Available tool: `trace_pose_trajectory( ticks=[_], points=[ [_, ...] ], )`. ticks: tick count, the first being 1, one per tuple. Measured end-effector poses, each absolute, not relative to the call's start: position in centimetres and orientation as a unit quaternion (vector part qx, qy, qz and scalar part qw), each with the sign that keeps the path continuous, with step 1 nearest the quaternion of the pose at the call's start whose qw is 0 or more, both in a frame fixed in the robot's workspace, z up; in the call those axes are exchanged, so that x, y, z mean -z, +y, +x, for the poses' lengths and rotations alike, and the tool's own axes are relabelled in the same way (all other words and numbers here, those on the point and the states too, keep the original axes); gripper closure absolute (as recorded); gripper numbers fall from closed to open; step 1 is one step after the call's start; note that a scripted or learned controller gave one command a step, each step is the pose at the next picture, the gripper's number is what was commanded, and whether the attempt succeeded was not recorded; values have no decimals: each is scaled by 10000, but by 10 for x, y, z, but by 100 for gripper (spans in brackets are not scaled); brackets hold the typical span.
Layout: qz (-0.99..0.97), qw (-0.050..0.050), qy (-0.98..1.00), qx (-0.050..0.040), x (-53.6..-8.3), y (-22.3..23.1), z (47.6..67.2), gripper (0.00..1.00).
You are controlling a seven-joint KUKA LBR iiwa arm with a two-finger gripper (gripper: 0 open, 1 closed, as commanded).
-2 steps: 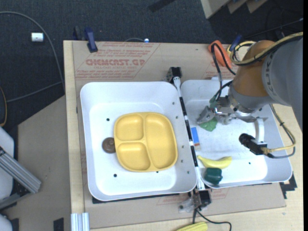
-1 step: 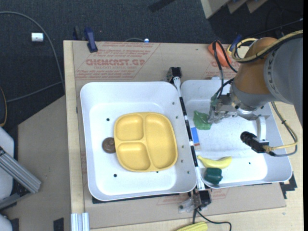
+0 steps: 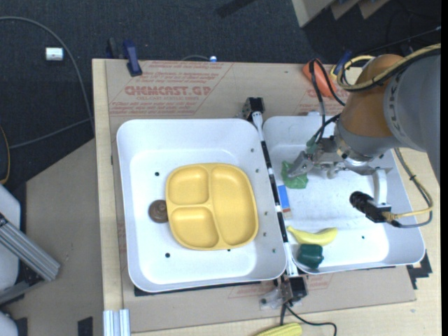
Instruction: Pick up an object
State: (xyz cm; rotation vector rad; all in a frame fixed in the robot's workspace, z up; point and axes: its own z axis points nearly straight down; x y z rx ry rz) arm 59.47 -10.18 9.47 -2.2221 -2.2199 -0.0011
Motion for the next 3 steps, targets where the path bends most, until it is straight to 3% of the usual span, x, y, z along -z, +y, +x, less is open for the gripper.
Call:
trace_pose_trajectory(
  ticks=[1,2,3],
  points=[
    [-7068,-9,-7074,3,-85,-95,623,0],
    [-7075,7,-7068,-5,-85,-94,615,0],
    [-7075,-4,-7067,5,-95,-94,616,100]
  ],
)
